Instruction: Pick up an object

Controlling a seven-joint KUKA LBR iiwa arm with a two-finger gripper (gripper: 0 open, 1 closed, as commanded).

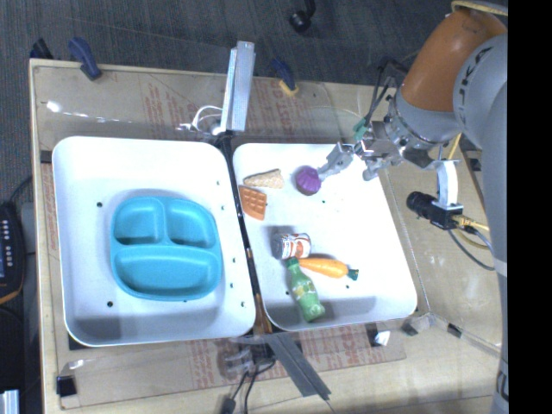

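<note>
Right bin (392,266), near end: green bottle (305,292), long axis running near-to-far, neck pointing away. Beyond it, orange carrot (325,267) lies crosswise, green tip pointing right; small can (294,246) beside. Farther: waffle (253,202), bread slice (265,178), purple round object (307,179). Pincer (352,164) hovers spread wide, gripping nothing.

One camera sits high above the tabletop (354,365) and looks down at a slant. It is far enough back to see both white bins: the left bin (78,158) and the right bin (388,257). The arm (448,67) comes in from the right side.
</note>
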